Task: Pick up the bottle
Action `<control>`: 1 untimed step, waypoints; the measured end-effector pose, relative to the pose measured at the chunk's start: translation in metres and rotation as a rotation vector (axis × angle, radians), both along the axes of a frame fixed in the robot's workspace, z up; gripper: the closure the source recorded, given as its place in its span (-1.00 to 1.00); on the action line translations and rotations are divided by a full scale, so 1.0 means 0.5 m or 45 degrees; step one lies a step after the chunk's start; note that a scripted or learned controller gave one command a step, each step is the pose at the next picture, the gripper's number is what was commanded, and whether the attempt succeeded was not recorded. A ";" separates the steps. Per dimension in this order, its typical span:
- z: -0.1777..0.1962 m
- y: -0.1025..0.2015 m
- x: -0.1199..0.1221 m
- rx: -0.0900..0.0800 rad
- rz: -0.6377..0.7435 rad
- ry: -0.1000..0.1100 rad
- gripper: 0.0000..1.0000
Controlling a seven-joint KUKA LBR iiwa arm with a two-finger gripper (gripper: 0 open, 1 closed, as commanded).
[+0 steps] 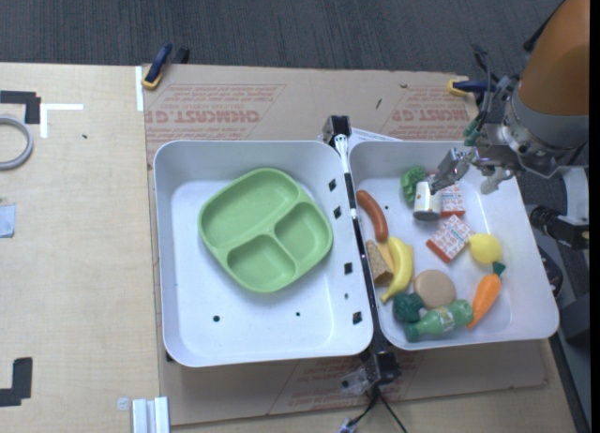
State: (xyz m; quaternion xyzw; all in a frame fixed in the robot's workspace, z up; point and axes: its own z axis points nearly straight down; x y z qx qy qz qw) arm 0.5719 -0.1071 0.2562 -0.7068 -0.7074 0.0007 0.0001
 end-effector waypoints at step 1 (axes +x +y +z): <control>0.019 -0.001 0.001 -0.001 0.000 0.001 1.00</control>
